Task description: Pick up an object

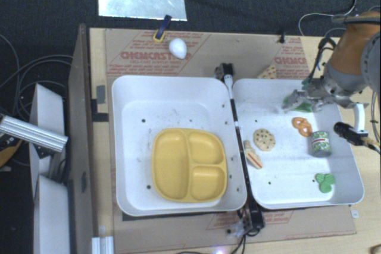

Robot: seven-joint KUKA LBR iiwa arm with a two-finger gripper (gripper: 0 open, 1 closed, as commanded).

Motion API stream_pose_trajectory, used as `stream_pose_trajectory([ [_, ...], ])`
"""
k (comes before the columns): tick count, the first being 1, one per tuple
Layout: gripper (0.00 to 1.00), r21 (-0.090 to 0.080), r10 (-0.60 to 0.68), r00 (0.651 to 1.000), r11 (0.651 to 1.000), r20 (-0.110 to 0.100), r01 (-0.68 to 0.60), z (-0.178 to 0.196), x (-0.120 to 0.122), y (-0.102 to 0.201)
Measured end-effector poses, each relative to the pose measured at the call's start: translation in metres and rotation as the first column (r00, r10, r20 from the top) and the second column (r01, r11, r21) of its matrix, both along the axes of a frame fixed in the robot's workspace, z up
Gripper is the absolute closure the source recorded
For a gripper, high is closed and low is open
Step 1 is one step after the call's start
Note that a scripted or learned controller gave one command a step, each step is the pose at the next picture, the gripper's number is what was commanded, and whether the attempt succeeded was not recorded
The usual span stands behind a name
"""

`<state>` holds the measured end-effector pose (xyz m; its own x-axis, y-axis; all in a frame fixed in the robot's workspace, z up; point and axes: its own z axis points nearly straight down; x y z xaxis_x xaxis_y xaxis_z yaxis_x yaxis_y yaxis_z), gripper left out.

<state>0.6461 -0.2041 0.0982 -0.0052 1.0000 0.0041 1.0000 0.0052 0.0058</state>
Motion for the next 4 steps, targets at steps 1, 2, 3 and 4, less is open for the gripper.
stream_pose_trajectory([
  [1,0.0,-0.005,-0.005,1.0,1.0,-0.008,0.005,-0.015,-0.036,-0.003],
  [2,0.0,-0.004,0.004,1.0,1.0,0.001,-0.004,-0.012,0.015,0.048],
  [3,0.0,-0.006,-0.005,1.0,1.0,0.0,0.005,-0.012,0.015,0.0],
  [4,0.0,-0.005,-0.005,1.0,1.0,-0.006,0.005,0.001,-0.024,-0.003],
])
